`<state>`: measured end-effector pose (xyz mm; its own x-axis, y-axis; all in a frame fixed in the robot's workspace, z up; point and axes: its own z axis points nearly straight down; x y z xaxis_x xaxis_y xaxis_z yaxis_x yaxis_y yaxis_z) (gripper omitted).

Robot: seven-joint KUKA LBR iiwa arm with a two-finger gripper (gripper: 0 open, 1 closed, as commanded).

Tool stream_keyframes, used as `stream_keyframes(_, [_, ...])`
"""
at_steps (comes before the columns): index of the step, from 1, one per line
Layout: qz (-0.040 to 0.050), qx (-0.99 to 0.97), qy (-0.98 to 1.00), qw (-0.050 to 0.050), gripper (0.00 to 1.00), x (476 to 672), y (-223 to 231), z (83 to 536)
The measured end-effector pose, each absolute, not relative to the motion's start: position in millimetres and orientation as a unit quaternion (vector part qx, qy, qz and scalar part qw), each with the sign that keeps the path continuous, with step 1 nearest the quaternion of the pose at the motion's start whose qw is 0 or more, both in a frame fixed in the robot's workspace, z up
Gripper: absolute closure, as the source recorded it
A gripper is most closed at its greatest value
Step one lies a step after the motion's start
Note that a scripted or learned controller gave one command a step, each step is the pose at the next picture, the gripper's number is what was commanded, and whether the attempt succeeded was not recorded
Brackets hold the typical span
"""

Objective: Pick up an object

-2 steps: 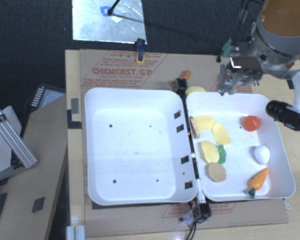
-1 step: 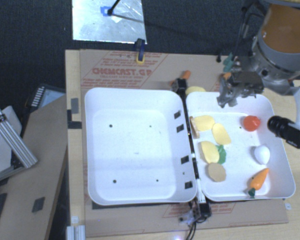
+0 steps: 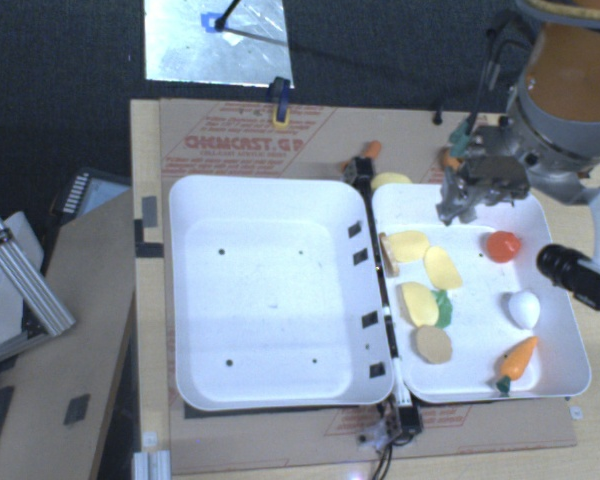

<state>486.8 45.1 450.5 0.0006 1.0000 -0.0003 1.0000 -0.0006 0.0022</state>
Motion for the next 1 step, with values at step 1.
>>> stream_keyframes(1, [-0.0012,0.705,0.709,-0.001,1.0,486.6,78.4,377.4])
